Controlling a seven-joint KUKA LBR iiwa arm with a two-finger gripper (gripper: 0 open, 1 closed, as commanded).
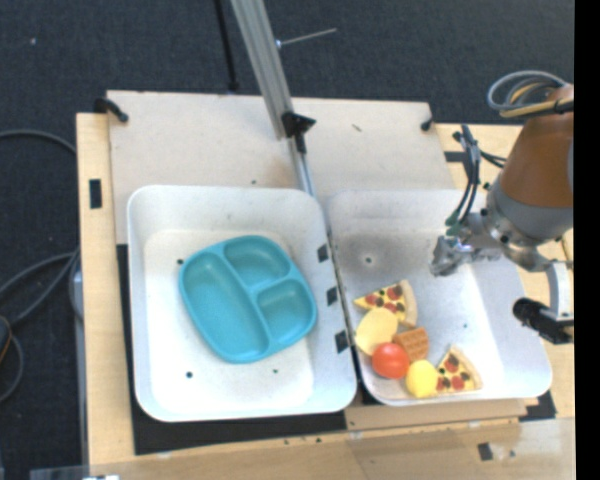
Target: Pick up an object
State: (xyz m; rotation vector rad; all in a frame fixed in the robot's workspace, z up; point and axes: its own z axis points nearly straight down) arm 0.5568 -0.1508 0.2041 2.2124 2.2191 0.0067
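Down at the front of the right bin (pixel 500 368), the food's all bunched: yellow wedge (pixel 376 326), tomato (pixel 389 359), lemon (pixel 421 378), plus two pizza slices, so a grab could easily nudge neighbours or slip. Upper pizza slice (pixel 392 299) lies roughly left-right, tip pointing left. Can't tell the claw's (pixel 448 256) state; it's hovering up-right of the pile.

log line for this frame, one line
gripper: above right bin, nothing seen held | toy food: pizza slice, tomato at bin's near-left | blue tray: left bin
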